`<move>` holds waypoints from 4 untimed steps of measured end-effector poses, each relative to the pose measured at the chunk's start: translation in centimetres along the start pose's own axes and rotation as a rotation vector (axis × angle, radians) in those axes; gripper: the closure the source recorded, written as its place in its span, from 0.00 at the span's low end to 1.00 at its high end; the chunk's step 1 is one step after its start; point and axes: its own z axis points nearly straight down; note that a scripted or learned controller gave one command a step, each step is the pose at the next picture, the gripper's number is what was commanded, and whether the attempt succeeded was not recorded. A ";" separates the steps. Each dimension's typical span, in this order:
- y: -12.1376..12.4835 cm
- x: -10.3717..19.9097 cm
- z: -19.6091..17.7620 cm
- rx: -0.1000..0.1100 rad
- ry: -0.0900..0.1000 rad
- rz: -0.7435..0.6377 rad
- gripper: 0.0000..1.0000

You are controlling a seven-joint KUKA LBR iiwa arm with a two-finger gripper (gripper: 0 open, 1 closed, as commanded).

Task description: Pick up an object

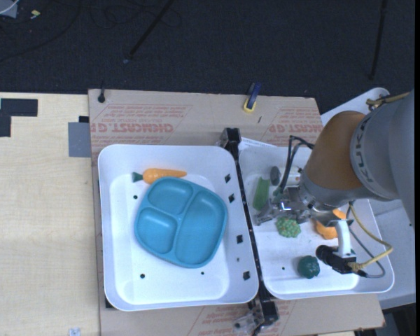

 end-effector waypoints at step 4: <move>-0.6 -0.5 -14.2 0.002 0.004 0.000 1.00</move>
